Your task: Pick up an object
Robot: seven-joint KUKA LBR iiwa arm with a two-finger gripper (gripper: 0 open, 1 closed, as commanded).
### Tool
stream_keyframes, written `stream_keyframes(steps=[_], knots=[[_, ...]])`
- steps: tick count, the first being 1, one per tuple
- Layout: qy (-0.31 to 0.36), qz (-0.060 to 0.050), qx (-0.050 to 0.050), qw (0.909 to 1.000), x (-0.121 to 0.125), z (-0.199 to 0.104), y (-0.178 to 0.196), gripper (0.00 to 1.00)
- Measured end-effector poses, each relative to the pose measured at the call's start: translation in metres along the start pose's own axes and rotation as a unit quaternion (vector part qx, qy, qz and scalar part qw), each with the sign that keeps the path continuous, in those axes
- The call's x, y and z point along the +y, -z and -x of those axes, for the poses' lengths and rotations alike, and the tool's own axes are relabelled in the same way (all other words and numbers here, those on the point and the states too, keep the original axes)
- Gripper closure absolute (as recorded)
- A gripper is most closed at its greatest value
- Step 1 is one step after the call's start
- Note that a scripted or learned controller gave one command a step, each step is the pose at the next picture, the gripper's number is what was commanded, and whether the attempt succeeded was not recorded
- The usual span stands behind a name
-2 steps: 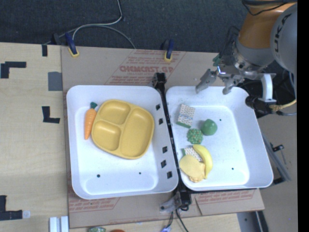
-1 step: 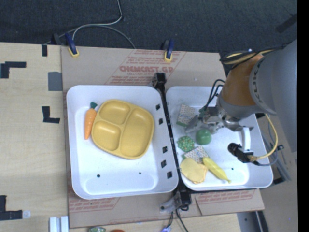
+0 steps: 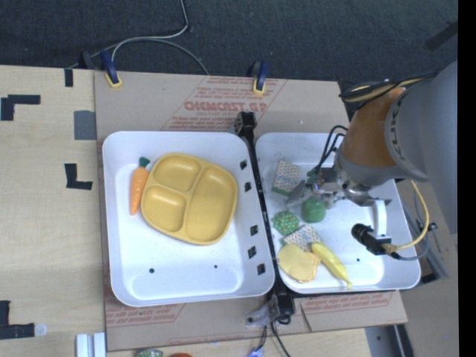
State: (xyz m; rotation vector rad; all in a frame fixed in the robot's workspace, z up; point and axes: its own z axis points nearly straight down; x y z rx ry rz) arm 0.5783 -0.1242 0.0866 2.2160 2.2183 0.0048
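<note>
Banana [image 3: 332, 262] near front of right bin [image 3: 398, 277]; claw [image 3: 311, 193] above green ball [image 3: 314, 210], finger state unclear.

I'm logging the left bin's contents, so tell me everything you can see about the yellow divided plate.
The yellow divided plate looks like matte plastic, roughly square with rounded corners and three moulded compartments, nothing lying in them. It lies flat, right way up, turned at an angle in the upper half of the left bin. A toy carrot lies against its left edge.

The yellow divided plate [image 3: 189, 198] looks like smooth matt plastic; both white bins [image 3: 119, 199] look glossy plastic, on a cardboard sheet [image 3: 216, 103].
</note>
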Motion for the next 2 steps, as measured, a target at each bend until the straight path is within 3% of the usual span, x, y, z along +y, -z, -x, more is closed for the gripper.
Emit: stream_keyframes(steps=[1,2], knots=[[0.000,0.000,0.000,1.0000,0.000,0.000,0.010,1.00],[0.001,-0.003,0.002,1.0000,0.006,-0.071,0.098,1.00]])
